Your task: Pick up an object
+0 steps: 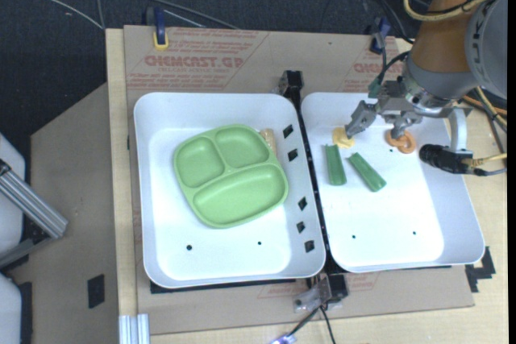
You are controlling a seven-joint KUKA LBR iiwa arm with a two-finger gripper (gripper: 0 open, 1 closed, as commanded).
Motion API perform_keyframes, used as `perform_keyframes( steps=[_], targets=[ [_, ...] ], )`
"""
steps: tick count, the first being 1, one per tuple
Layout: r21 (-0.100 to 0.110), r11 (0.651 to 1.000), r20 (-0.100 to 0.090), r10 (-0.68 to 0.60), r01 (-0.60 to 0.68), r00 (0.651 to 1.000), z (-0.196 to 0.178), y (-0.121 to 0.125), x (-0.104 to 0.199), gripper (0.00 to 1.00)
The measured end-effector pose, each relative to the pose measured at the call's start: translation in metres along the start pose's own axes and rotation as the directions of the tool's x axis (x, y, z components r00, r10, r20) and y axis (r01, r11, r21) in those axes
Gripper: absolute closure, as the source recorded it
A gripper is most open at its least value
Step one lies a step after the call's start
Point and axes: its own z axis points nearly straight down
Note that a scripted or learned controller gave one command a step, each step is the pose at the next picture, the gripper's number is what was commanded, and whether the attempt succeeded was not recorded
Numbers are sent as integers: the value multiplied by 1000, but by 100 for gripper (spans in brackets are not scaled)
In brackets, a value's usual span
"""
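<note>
Two green sticks [335, 164] [367, 172] lie flat in my right bin [419, 246], a yellow piece [344, 140] and an orange ring [401, 143] near its back.

The desk [242, 52] is a brown board with red print. Two white bins lie on it side by side, the left bin [153, 173] touching the right bin [435, 238].

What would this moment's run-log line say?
tool open, above right bin | holding nothing | nearby: yellow piece, orange ring, two green sticks | left bin: green tray
</note>
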Motion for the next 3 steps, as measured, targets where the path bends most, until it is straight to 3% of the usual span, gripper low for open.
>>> perform_keyframes(
  steps=[1, 3],
  targets=[
    [-15, 1000, 1, -2, 2, 1000, -9, 3, 0, 0],
    [-16, 1000, 1, -1, 1, 1000, 92, 5, -1, 0]
  ],
)
